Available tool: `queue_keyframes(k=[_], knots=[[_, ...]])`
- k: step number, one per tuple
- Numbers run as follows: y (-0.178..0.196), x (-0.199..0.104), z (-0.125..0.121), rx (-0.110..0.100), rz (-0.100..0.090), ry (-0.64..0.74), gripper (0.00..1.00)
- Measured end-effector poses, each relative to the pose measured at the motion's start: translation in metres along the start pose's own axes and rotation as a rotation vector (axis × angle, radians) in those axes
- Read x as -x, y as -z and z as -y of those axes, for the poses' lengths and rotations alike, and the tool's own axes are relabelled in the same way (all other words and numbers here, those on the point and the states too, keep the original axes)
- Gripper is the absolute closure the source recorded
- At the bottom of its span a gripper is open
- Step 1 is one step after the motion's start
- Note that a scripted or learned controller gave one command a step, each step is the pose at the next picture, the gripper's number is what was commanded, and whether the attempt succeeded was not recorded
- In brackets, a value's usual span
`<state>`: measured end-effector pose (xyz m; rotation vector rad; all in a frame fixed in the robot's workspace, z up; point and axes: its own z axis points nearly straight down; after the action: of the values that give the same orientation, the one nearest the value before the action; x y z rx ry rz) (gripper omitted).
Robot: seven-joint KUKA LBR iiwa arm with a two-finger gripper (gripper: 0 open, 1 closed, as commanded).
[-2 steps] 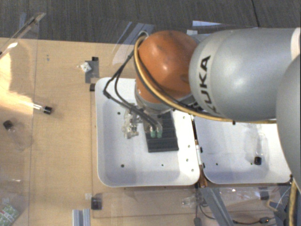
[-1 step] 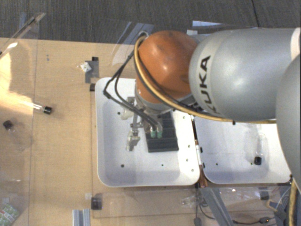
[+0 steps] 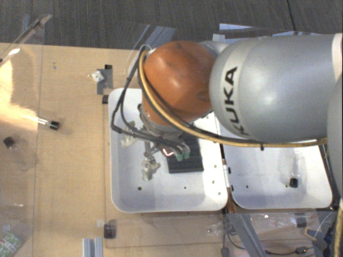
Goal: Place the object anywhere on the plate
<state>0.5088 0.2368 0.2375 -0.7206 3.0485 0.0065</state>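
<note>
Object and plate are hard for us to name with confidence. We start with the KUKA arm, which fills the upper right of the frame, its orange band over the left bin. The right bin sits touching it at lower right. Next down, a dark flat rectangular piece lies on the left bin's floor near centre frame; we judge this may be the plate. Just left of it hangs the gripper, with a small pale thing at its tip, possibly the object. We cannot tell how the jaws stand. If so, the plate lies immediately right of the gripper.
</note>
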Motion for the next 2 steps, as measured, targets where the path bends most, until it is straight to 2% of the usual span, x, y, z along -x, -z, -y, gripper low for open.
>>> queue_keyframes(k=[1, 2], knots=[[0.012, 0.003, 0.000, 0.002, 0.011, -0.002, 1.00], [-0.100, -0.012, -0.004, -0.002, -0.004, -0.534, 1.00]])
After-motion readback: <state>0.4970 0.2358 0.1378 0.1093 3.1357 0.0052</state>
